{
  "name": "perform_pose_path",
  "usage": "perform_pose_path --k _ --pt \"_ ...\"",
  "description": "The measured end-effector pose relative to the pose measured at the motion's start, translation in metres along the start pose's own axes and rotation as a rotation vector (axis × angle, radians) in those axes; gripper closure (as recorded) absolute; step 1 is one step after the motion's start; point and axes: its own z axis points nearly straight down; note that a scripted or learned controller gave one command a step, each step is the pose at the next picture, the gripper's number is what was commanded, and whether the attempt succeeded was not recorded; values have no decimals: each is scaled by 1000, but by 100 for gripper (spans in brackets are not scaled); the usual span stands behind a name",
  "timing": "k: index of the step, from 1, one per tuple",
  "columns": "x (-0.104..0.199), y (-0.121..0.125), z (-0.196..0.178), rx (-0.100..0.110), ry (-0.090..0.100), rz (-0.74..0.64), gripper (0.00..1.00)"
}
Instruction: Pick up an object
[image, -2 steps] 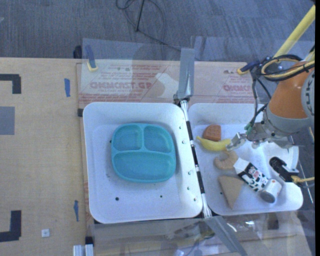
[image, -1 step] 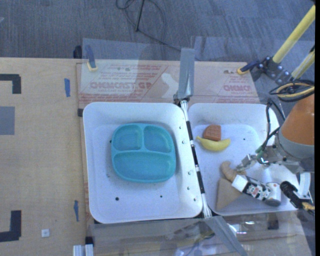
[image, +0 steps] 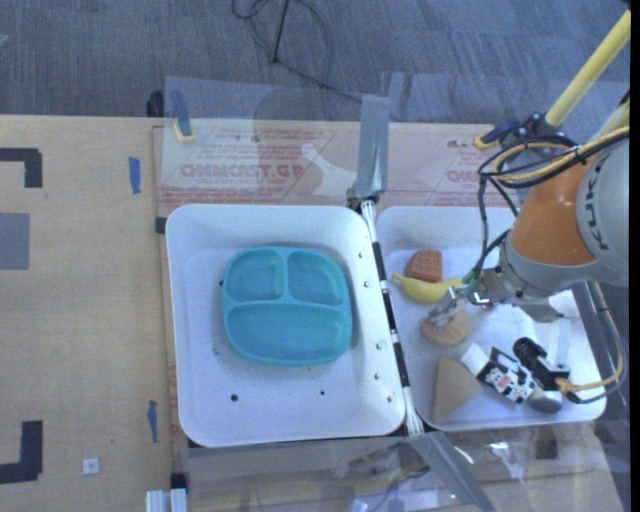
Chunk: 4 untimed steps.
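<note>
Gripper (image: 462, 297) sits low in right bin (image: 590, 405), at the tip of the banana (image: 424, 289) and just above a tan round piece (image: 446, 330). Grip state: cannot tell. Advice: centre over one item, clear of the waffle (image: 424, 265), before closing.

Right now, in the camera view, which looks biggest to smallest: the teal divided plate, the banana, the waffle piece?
1. Teal divided plate, by far the largest.
2. Banana.
3. Waffle piece, though it and the banana look close in size.
</note>
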Motion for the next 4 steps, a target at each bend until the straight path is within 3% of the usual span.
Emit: perform_pose_path --k 1,2,3,4 --pt "-10 41 1 4 1 -16 0" --pt "-10 93 3 30 6 -127 0" --pt "-12 93 -12 35 1 -129 100" --pt "37 102 -161 8 3 -172 100"
